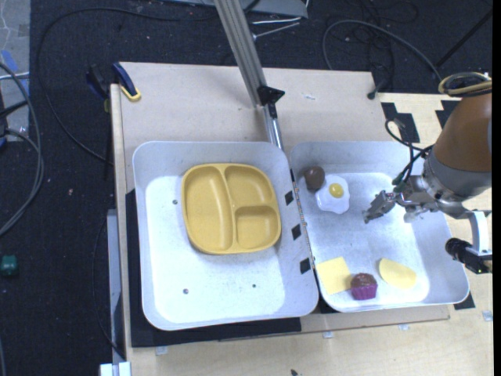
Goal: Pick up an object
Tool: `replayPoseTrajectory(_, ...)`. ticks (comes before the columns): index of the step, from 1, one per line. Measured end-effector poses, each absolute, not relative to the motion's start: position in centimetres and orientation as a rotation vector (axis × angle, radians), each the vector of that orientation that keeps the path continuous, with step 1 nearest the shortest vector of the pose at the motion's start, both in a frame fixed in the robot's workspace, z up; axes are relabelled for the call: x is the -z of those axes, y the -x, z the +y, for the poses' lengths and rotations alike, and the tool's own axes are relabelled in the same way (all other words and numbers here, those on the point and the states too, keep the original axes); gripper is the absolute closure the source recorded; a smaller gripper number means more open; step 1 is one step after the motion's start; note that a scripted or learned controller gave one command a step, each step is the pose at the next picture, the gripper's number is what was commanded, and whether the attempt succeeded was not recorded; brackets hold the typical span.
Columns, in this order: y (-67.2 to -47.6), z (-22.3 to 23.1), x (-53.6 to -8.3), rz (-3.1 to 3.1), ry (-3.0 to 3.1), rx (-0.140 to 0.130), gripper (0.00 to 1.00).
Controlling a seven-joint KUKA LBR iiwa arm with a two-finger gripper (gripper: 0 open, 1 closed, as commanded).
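Beside the fried egg (334, 195), a brown ball (314, 178).

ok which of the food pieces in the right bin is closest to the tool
The fried egg, white with a yellow yolk, lies just left of the tool.

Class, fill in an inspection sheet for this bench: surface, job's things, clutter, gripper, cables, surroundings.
Surface: wooden bench bearing left bin and right bin.
Job's things: in the right bin, fried egg toy, brown ball, yellow square, purple piece, yellow oval.
Clutter: yellow divided plate in the left bin; blue-and-yellow clamp at the bench's far left corner.
Gripper: gripper over the right bin, beside the egg; nothing seen between its fingers.
Cables: black cables on the floor.
Surroundings: dark floor, metal pole.
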State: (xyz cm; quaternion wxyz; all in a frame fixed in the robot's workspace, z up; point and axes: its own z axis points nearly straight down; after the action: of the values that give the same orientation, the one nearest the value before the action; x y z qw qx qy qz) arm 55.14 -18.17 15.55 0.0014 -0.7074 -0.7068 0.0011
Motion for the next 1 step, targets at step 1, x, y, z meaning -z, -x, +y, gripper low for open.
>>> replayPoseTrajectory(1,-54.96,-17.68,-11.16,-2.219,2.219,-0.003,0.00)
